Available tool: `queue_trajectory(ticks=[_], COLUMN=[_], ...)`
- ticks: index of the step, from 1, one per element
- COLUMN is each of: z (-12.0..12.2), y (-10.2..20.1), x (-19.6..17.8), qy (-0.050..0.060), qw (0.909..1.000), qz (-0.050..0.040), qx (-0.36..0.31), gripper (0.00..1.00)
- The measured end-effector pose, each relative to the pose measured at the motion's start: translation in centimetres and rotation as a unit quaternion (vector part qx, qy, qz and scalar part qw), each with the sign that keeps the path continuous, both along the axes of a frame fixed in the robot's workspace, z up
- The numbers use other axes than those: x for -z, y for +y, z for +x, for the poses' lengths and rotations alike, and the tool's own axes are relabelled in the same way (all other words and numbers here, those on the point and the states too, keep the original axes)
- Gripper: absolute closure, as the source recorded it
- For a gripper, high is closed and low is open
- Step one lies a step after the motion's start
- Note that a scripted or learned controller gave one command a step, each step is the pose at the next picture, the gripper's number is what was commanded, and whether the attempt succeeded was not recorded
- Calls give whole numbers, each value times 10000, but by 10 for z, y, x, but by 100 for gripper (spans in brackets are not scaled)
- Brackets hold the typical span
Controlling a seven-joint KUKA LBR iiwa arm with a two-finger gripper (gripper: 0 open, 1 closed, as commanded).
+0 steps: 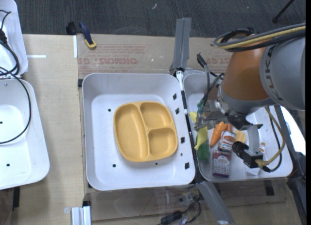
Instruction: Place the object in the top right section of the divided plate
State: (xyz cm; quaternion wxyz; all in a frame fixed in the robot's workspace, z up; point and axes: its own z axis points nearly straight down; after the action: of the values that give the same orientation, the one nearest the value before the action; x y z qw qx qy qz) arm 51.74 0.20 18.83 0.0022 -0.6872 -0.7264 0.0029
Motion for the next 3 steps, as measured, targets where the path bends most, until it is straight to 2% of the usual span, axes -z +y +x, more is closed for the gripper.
queue_trajectory(ticks=[1,2,3], z=[-40,25,-26], y=[59,49,101], x=[0,1,-12], qy=[3,-2,3], qw=[9932,9910,9909], qz=[4,2,0], qx=[-1168,-1339,-1348], gripper=[100,100,100])
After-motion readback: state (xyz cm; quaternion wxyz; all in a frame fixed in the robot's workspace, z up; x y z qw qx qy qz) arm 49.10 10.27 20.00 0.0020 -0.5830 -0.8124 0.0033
